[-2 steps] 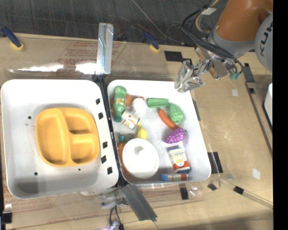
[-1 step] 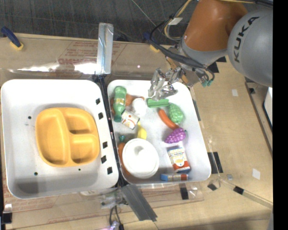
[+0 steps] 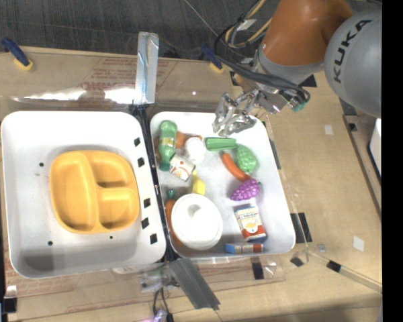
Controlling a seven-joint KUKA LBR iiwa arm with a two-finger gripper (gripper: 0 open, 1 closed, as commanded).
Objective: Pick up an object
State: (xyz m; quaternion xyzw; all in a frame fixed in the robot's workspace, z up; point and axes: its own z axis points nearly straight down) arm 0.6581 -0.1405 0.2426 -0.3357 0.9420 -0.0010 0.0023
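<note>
My gripper (image 3: 230,119) hangs over the back edge of the right bin (image 3: 279,180), just above a green bar-shaped toy (image 3: 219,143). Nothing shows between its metal fingers. The right bin holds several toys: a green bottle (image 3: 167,143), a small can (image 3: 181,169), an orange carrot (image 3: 233,166), a green leafy vegetable (image 3: 247,158), purple grapes (image 3: 246,190), a juice carton (image 3: 249,221), a white bowl (image 3: 196,220) and a marker (image 3: 243,248).
The left bin (image 3: 27,146) holds a yellow divided tray (image 3: 94,190). A strip of silver tape (image 3: 147,69) stands at the back between the bins. Cables run behind the arm at the top.
</note>
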